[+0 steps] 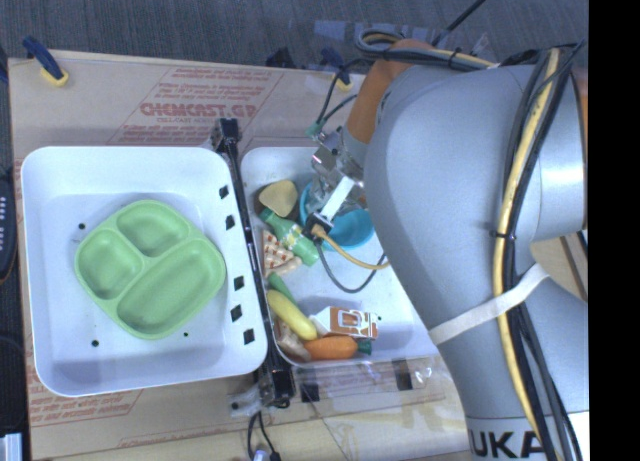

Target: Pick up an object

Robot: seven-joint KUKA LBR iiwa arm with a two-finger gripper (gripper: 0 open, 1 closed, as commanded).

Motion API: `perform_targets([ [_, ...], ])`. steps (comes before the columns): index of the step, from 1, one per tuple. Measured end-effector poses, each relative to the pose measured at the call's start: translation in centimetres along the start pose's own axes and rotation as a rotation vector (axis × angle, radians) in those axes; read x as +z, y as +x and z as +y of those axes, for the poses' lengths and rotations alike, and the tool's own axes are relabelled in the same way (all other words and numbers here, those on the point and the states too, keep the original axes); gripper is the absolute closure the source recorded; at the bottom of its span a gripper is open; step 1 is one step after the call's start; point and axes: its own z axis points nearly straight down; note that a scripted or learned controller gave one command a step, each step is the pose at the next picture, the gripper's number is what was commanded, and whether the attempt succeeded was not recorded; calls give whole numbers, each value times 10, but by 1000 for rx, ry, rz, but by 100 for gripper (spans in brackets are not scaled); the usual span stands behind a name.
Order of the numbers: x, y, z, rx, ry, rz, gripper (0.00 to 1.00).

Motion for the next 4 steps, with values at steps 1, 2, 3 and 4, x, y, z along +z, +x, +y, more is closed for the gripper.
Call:
perform_targets([
  [1, -2, -1, 2, 0, -2, 0, 0],
  [2, -3, -37, -61, -75, -4, 1, 0],
  [3, -6, -74, -101, 40, -32, 17, 0],
  [4, -1, -48, -78, 273, -4, 1, 0],
])
